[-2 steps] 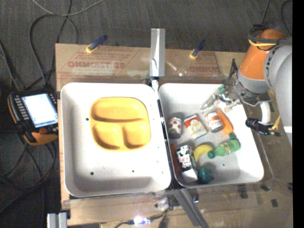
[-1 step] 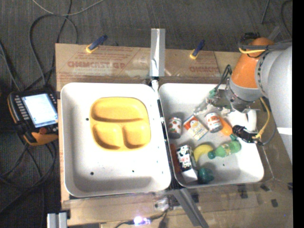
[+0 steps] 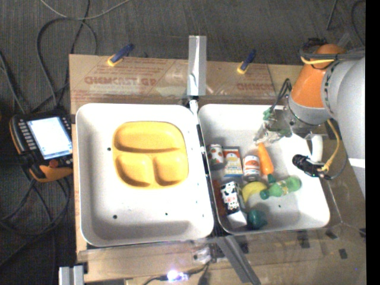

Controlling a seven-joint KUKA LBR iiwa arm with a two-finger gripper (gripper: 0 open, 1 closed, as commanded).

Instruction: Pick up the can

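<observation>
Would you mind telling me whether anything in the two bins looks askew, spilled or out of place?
Nothing looks spilled or damaged. The right bin holds a jumble: the green bottle lies on its side beside the lemon, and the carrot rests at a slant. The yellow tray sits flat in the left bin.

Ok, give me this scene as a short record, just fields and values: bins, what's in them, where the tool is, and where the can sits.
left bin: holds a yellow tray with three compartments
right bin: holds the small items
can: left end of the cluster, beside a small carton
other items: bottle, carrot, lemon, green bottle, cow-print carton, teal ball
tool: over the right bin's upper part, above the carrot, apart from the can
tool state: cannot tell
can grasped: no
</observation>
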